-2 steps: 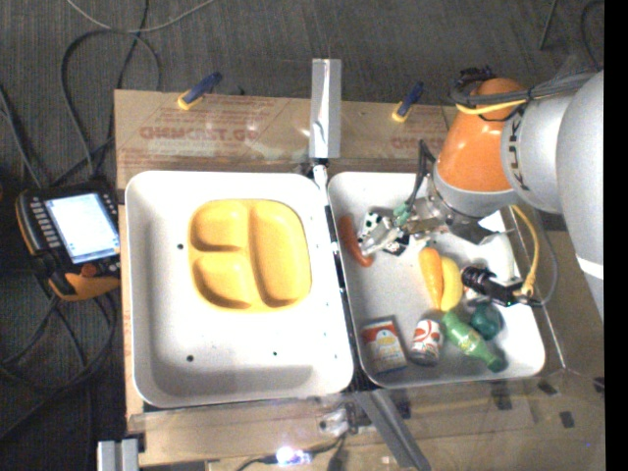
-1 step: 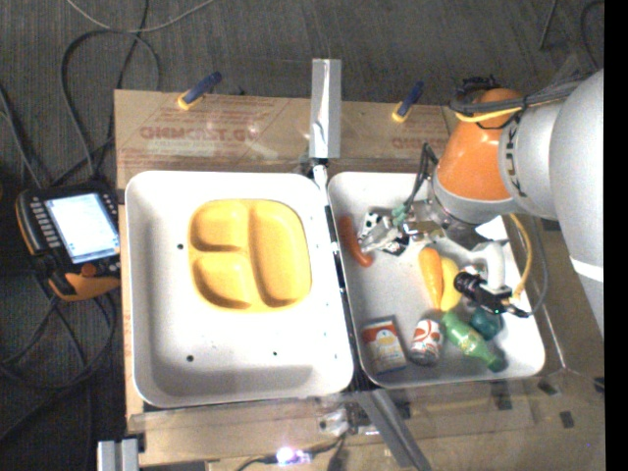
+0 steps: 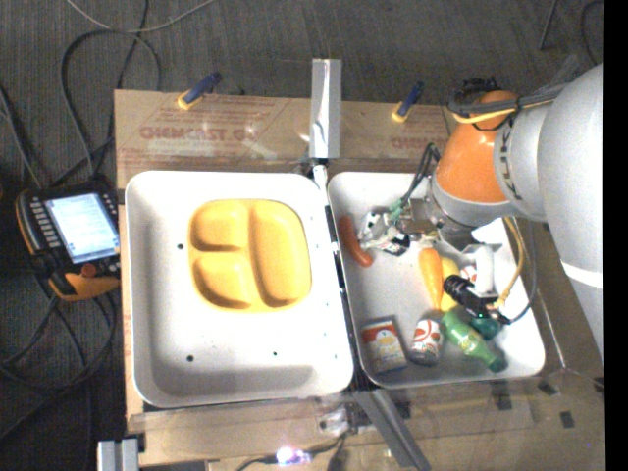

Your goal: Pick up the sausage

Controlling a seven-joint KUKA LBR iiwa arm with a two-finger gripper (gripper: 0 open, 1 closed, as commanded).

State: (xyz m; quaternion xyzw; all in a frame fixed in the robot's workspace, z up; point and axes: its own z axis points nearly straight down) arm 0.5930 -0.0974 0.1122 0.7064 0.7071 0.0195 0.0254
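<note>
The sausage (image 3: 352, 241) is a short reddish-orange link lying in the right bin (image 3: 392, 287), close against its left wall. My gripper (image 3: 382, 232) hangs just to the right of the sausage, near its upper half, at the end of the grey arm with the orange band (image 3: 471, 170). The sausage lies on the bin floor beside the gripper, not lifted. The gripper's tip is small and cluttered in this view.
In the right bin lie an orange carrot-like piece (image 3: 432, 275), a green bottle (image 3: 473, 340), a red and white can (image 3: 425, 337) and a small box (image 3: 383, 344). The left bin (image 3: 157, 312) holds a yellow divided plate (image 3: 250, 253). A teach pendant (image 3: 74, 229) sits off the bench's left.
</note>
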